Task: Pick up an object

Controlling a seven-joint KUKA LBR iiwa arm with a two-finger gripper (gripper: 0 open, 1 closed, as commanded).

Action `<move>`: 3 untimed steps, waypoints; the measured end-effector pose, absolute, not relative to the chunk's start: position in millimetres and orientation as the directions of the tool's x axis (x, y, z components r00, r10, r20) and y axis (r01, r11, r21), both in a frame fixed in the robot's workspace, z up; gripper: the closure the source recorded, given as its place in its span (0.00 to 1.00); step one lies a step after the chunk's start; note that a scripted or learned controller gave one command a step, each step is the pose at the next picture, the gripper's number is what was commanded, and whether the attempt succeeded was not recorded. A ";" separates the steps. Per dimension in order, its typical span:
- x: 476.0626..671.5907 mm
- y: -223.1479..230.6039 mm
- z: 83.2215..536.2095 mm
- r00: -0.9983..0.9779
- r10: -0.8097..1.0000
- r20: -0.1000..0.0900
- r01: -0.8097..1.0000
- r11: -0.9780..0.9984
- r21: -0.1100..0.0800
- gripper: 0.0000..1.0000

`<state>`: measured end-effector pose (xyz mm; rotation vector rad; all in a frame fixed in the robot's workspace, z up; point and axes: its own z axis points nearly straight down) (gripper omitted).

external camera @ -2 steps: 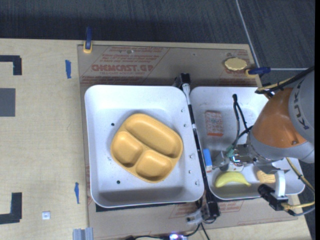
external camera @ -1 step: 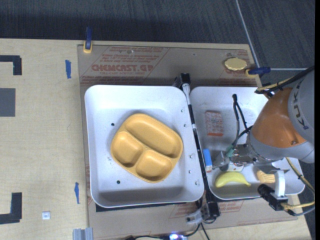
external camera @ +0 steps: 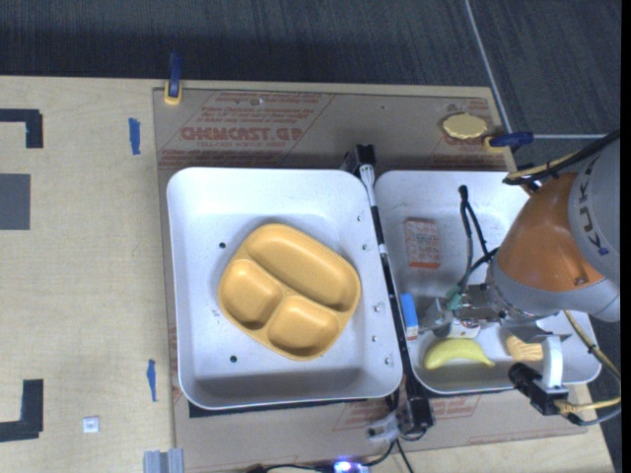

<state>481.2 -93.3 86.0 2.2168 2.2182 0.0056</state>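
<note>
Gripper (external camera: pixel 471 308) status: mine, low in the right shallow white bin (external camera: pixel 394 190); jaw opening cannot be determined. Curved yellow plastic banana (external camera: pixel 457 354) lies just below it. Left bin (external camera: pixel 187 264) contains a yellow three-compartment tray (external camera: pixel 287 289).

On the tabletop (external camera: pixel 79 294) two bins sit side by side: the left bin (external camera: pixel 197 205) holds a three-compartment tray (external camera: pixel 288 290) lying upside down near its middle. The right bin (external camera: pixel 394 205) holds a small packet (external camera: pixel 422 241) toward its far side and a banana (external camera: pixel 457 354) at its near edge. The arm (external camera: pixel 552 244) reaches in from the right over this bin, above and just behind the banana.
</note>
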 end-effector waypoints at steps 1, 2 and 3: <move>481.2 -92.9 86.0 0.001 1.000 -0.002 1.000 -0.001 0.007 0.00; 481.1 -92.6 86.0 0.001 1.000 -0.002 1.000 -0.001 0.007 0.00; 481.1 -92.6 86.0 0.001 1.000 -0.002 1.000 -0.001 0.007 0.00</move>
